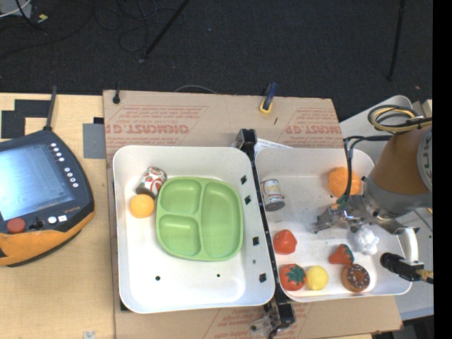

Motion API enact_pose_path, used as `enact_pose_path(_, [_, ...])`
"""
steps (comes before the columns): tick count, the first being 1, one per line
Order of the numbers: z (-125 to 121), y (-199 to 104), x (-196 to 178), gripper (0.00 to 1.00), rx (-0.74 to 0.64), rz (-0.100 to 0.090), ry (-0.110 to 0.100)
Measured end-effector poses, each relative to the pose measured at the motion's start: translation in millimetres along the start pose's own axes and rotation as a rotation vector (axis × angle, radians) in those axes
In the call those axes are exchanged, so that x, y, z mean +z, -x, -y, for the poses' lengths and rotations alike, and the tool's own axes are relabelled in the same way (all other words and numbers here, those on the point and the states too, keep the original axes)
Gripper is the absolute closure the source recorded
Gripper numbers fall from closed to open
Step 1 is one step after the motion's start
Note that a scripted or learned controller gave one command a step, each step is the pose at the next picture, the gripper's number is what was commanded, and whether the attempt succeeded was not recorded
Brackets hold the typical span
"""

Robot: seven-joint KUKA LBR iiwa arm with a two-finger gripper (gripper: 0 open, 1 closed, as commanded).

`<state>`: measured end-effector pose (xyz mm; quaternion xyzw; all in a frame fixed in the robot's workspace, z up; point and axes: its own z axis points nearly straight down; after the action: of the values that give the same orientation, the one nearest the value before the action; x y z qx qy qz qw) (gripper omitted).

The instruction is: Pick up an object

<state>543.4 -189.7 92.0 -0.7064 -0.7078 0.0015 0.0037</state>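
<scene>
My gripper (pixel 337 216) hangs low over the right bin (pixel 305 189), at its right-hand side, below the arm's orange band. An orange fruit (pixel 341 181) lies just behind it, and a white crumpled object (pixel 366 240) and a small red strawberry (pixel 341 254) lie just in front. Further left in the same bin are a small can (pixel 272 193) and a red tomato (pixel 284 241). Along the front edge lie a red fruit with green leaves (pixel 292 276), a yellow lemon (pixel 317 277) and a brown donut (pixel 355 277). I see nothing lifted.
The left bin (pixel 183 295) holds a green divided plate (pixel 198 217), an orange ball (pixel 141 205) and a small patterned can (pixel 151 181). A control pendant (pixel 39 189) lies on the bench at far left. A black divider clamp (pixel 248 141) sits between the bins.
</scene>
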Motion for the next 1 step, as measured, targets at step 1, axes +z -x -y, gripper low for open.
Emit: enact_pose_path(1, [-0.4,2.1,-13.3,1.00,0.005,0.001,0.003])
